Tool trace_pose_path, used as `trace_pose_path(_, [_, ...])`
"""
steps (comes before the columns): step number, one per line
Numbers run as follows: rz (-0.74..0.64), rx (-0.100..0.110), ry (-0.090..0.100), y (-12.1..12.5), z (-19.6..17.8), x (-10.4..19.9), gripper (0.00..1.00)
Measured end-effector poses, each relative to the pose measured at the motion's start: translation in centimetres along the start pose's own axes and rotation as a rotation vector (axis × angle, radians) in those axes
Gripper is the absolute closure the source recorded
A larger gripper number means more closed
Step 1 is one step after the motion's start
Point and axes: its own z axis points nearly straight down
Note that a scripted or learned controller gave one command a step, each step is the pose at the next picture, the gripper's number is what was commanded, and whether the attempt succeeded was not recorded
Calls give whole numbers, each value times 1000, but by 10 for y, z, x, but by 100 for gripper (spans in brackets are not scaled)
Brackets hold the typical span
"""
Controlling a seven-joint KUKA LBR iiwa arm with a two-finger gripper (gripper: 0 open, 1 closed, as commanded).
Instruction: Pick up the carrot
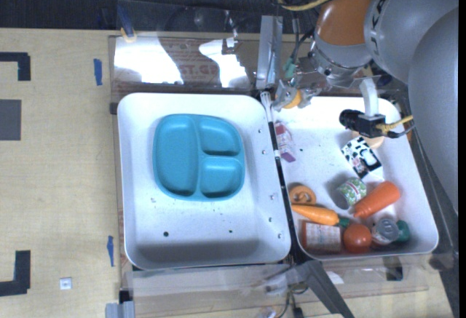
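Two carrot-like things lie in the right bin point(415, 164). A thick orange cone point(378, 199) rests near the front right, tilted up to the right. A slimmer orange carrot point(314, 213) with a green end lies flat near the front left. My gripper point(291, 93) hangs at the bin's far left corner, by the divider between the bins, well away from both. A small yellow-orange bit shows at its tip; I cannot make out what it is.
Around the carrots are a red tomato point(357, 237), a labelled can point(320, 236), a silver can point(389, 229), a small green-and-white can point(351, 189), an orange ring point(301, 195), a black-and-white box point(360, 156) and a pink wrapper point(284, 140). A blue divided plate point(198, 155) lies in the left bin point(138, 185).
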Motion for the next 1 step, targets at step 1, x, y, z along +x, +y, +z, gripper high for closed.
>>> trace_pose_path(1, [227,0,-2,3,-3,16,100])
